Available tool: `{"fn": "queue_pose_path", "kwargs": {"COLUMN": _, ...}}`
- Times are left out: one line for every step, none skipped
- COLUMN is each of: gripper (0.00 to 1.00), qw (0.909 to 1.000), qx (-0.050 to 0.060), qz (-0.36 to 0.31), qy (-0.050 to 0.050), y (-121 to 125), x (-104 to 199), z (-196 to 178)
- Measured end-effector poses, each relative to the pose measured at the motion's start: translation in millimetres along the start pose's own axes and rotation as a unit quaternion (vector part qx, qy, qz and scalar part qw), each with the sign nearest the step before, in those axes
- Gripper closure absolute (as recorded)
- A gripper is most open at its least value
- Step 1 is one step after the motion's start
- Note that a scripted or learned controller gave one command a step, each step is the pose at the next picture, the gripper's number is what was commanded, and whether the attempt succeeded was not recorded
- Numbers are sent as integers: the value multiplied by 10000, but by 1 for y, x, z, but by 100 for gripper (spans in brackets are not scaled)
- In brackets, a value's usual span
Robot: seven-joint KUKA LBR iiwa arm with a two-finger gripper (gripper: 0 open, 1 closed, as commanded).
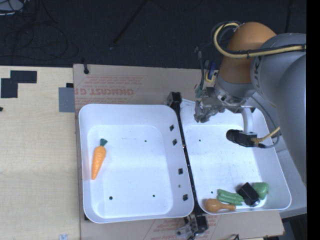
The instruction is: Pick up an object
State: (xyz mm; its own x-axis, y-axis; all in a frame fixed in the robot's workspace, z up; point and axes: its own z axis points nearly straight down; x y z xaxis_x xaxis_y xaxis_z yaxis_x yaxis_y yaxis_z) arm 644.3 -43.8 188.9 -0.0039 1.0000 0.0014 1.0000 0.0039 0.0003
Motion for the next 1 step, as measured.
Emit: {"fn": "queue_pose_path", "kwargs": {"gripper": 100, "qw": 10000, "qx": -42, "qz": -7, "qy": 1, "y": 1, "x": 45, "z": -108}}
